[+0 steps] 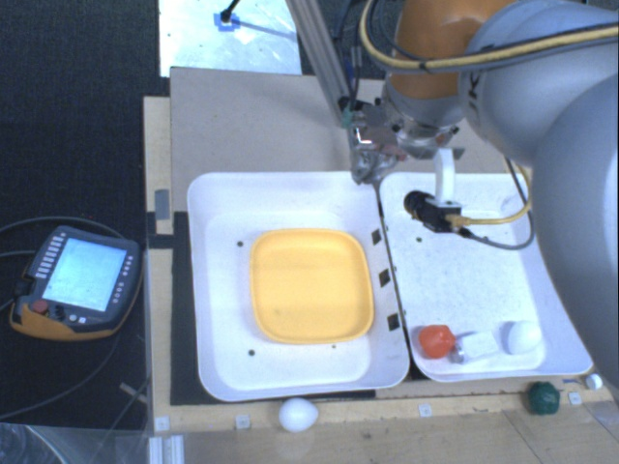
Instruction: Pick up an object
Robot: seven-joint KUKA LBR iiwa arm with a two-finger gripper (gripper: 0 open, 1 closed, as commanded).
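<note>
A yellow square plate lies flat in the left bin. Along the front edge of the right bin sit a red-orange ball, a small pale block and a white ball. My gripper hangs at the far end of the divide between the two bins, just over their back rims. It is well away from the plate and from the small objects, and I see nothing in it. The orange wrist band and grey arm cover the right bin's far right corner.
A black fitting on a yellow cable hangs over the back of the right bin. A white egg and a green ball lie on the bench in front of the bins. A teach pendant rests at the far left.
</note>
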